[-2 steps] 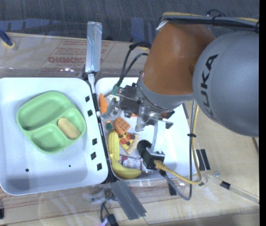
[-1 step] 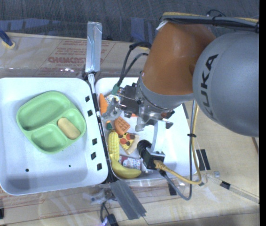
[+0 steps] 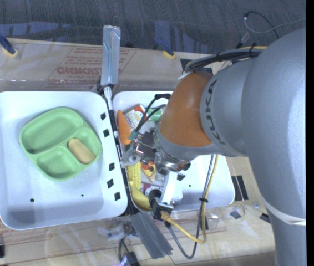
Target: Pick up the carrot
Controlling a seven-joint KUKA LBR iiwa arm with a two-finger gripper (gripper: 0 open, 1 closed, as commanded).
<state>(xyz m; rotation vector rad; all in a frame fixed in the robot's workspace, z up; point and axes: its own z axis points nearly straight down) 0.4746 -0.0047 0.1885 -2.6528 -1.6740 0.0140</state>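
From the overhead camera view, I have the arm [image 3: 223, 110] reaching in over the right bin [image 3: 223, 190], its orange band sitting above the clutter at the bin's left side. The jaws [image 3: 146, 168] hang low among the items there, but the wrist hardware covers them, so I cannot tell whether they are apart or together, and I see nothing I could call held.

The carrot [image 3: 124, 127] lies in the right bin, against the wall it shares with the left bin, just up-frame of the wrist, with its lower end running under the arm. I judge this to be the approach stage: the carrot looks ungrasped and resting in the bin. The next move, as I read it, calls for bringing the jaws up-frame along that wall and lining them across the carrot's narrow body.

What crowds it: a corn cob [image 3: 134, 175] and a banana [image 3: 140, 199] lie along the same wall further down-frame, and a colourful packet [image 3: 136, 114] is touching or just beside the carrot's upper end. The wall itself leaves little room on the carrot's left side. The left bin [image 3: 13, 204] holds a green divided plate [image 3: 51, 132] with a tan, potato-like piece [image 3: 81, 150] on it, well apart from the work. A yellow cable [image 3: 204, 204] dangles near the worktop [image 3: 62, 240] front.
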